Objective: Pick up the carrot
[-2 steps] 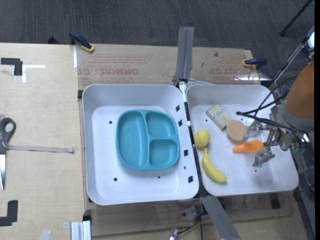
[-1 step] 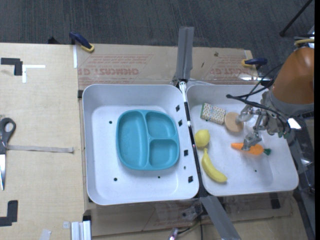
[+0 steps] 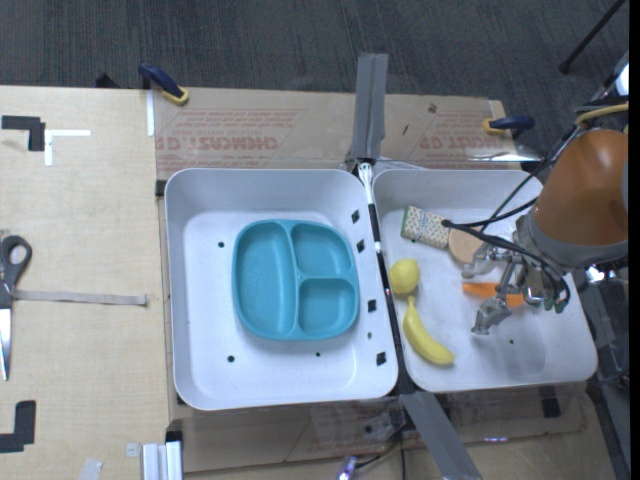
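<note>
The orange carrot (image 3: 474, 289) lies in the right bin (image 3: 560, 363), right of the lemon. The gripper (image 3: 487, 290) is low over the carrot's right part. It is open: one finger (image 3: 482, 261) stands on the carrot's far side and the other on its near side. The carrot rests on the bin floor and part of it is hidden under the wrist. The grey arm with its orange band (image 3: 590, 188) reaches in from the right.
A yellow lemon (image 3: 404, 276) and a banana (image 3: 427, 337) lie left of the carrot. A patterned box (image 3: 425, 227) and a tan disc (image 3: 462, 243) sit behind it. The left bin (image 3: 190, 298) holds a blue divided plate (image 3: 296, 279). Scissors (image 3: 10, 288) lie on the bench at far left.
</note>
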Controlling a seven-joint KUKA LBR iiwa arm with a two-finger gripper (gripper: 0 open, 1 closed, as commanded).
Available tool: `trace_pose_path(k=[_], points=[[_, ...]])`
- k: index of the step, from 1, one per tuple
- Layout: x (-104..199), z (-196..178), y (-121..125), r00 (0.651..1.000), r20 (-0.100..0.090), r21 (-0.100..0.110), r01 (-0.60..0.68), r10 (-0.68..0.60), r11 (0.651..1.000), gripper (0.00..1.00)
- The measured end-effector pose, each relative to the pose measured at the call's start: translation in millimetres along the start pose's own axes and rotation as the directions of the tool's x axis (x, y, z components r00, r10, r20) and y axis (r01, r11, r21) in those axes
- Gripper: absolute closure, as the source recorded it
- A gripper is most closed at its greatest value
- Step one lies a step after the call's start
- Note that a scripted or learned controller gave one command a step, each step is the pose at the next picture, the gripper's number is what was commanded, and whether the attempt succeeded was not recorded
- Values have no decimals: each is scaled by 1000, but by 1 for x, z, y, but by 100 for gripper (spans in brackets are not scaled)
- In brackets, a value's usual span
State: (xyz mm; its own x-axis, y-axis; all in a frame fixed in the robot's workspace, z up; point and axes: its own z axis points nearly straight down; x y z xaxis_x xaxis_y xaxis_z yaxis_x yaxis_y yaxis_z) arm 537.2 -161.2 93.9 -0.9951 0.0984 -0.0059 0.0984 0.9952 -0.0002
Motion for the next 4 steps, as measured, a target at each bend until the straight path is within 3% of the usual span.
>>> trace_pose_path(k=[1,2,3,4], points=[[-2,-10,1,1000,5,1,4,-4,1000,100],[14,-89,47,1000,0,0,28,-28,1000,100],[12,-98,48,1000,5,1,31,-31,1000,100],[56,-54,-20,990,-4,-5,143,-143,990,100]])
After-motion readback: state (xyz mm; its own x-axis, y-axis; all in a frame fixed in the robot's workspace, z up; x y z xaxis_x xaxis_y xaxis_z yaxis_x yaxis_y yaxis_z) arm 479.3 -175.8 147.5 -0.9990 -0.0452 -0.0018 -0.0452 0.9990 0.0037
